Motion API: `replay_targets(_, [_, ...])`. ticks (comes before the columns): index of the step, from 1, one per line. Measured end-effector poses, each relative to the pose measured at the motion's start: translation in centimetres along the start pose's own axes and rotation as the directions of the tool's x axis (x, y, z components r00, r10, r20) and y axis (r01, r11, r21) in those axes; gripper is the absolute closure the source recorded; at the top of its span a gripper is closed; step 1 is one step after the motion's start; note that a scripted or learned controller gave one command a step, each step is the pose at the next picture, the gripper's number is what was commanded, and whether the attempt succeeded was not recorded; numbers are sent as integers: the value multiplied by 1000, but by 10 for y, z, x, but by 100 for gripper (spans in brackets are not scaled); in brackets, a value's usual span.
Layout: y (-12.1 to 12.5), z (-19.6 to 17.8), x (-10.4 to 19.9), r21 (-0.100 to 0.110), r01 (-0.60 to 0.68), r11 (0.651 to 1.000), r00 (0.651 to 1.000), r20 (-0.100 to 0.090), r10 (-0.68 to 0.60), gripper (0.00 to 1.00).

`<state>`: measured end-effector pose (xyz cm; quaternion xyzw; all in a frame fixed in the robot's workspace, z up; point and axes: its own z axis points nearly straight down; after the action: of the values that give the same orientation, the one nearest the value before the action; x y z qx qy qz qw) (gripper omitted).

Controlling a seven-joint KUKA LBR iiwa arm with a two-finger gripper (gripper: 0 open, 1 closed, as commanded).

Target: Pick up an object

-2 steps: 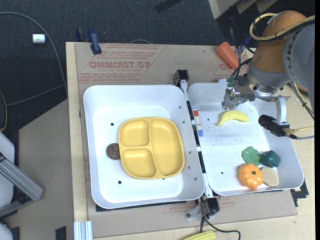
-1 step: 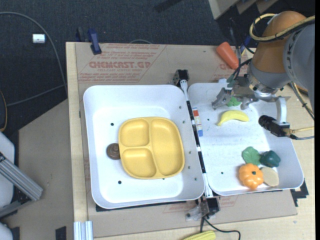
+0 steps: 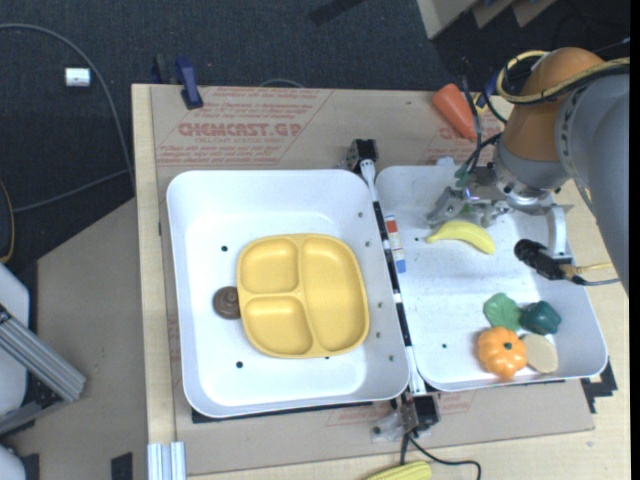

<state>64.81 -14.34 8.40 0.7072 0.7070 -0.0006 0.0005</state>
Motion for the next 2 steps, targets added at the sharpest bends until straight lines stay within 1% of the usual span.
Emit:
replay_targets(1, [1,-11,0,-5,1,1000,1000,2,-1,100])
replay_targets(2, [2,-22,0,-8,1,1000,1000,4,-1,100])
